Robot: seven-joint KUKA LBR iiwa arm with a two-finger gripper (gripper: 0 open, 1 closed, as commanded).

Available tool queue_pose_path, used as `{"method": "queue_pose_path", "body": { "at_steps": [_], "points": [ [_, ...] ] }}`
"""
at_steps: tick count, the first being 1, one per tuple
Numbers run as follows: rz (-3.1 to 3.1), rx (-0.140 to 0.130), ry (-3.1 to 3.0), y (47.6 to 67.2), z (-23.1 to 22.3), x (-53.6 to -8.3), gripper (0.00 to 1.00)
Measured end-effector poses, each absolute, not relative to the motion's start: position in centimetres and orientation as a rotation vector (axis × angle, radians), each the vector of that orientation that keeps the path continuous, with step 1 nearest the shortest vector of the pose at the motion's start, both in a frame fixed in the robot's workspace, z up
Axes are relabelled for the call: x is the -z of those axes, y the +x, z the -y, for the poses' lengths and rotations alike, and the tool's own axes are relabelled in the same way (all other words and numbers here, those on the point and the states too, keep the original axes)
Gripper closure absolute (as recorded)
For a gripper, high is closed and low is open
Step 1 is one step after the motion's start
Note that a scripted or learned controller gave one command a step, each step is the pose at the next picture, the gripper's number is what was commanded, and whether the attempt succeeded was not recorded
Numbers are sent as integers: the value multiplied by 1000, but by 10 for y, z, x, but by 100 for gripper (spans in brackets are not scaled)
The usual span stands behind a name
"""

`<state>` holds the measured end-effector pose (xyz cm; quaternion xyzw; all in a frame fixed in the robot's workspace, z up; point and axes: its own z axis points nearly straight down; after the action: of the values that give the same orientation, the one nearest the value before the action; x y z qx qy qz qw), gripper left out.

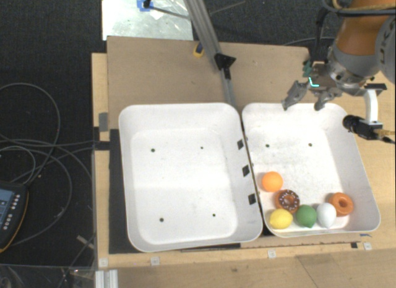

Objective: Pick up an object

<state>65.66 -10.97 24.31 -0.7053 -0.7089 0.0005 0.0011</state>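
My gripper (307, 99) hangs over the far edge of the right bin (309, 138), open, with nothing between its fingers. Small toy foods lie along that bin's near side, well away from the gripper: an orange ball (271, 182), a chocolate donut (288, 201), a yellow lemon (281, 219), a green ball (305, 216), a white egg (326, 214) and an orange ring (341, 203).
The left bin (185, 175) lies beside the right one, joined by black clips (245, 170). A grey pole (204, 27) slants across the back of the bench. A black fitting (359, 126) sits at the right bin's right rim.
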Motion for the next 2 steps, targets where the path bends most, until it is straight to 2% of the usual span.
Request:
{"method": "queue_pose_path", "body": {
  "at_steps": [1, 2],
  "points": [
    [2230, 1, -2215, 657, 110, -245, 0],
    [2226, -3, -2213, 652, 101, -193, 0]
  ]
}}
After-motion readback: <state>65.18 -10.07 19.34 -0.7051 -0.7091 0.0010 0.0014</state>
